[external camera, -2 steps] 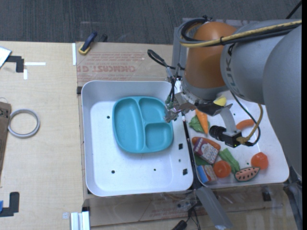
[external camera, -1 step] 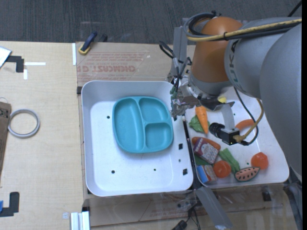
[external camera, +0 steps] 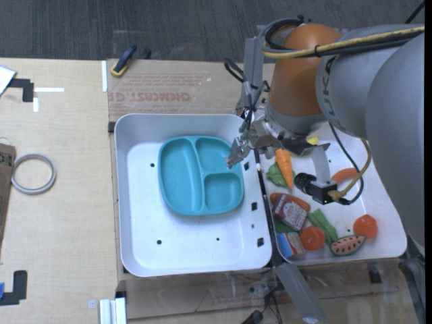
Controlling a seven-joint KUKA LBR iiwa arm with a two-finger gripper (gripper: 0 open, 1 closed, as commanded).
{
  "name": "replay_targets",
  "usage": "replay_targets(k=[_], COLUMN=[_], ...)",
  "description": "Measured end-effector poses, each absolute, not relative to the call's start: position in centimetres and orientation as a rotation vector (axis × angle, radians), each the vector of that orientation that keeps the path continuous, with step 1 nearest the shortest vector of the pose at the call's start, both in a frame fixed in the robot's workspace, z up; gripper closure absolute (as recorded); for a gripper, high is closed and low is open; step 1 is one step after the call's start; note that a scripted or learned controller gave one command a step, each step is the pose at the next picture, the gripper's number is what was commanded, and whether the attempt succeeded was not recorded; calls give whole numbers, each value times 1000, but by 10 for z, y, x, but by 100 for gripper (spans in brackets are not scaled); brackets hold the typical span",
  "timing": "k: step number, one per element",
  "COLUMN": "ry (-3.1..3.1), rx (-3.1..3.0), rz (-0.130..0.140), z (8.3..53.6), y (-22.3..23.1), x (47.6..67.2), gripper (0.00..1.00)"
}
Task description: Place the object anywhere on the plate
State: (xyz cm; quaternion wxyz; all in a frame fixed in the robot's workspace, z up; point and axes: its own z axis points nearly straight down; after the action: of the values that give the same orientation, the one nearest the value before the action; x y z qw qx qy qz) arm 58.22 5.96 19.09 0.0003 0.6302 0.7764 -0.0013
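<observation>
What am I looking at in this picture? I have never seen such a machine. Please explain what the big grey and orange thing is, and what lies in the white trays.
The big grey and orange thing is a robot arm, reaching in from the right. One camera, fixed above the bench, looks down at a slant. At the arm's end is a small gripper, over the right edge of a blue divided plate. Whether it holds anything is not clear here. The plate lies in the left white bin. The right white bin holds toy food: a carrot, a tomato, a watermelon slice, a small packet and some green pieces. On the wooden bench to the left lies a roll of tape.
</observation>
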Motion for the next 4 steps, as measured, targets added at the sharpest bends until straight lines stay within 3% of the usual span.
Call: replay_targets(k=[1, 2, 3, 4], ry=[1968, 2795, 2798, 2253], rx=[2448, 1467, 1457, 2187], rz=[-7, -8, 19, -3], z=[150, 100, 104, 216], y=[150, 118, 128, 160], x=[597, 657, 657, 656], gripper=[0, 0, 100, 100])
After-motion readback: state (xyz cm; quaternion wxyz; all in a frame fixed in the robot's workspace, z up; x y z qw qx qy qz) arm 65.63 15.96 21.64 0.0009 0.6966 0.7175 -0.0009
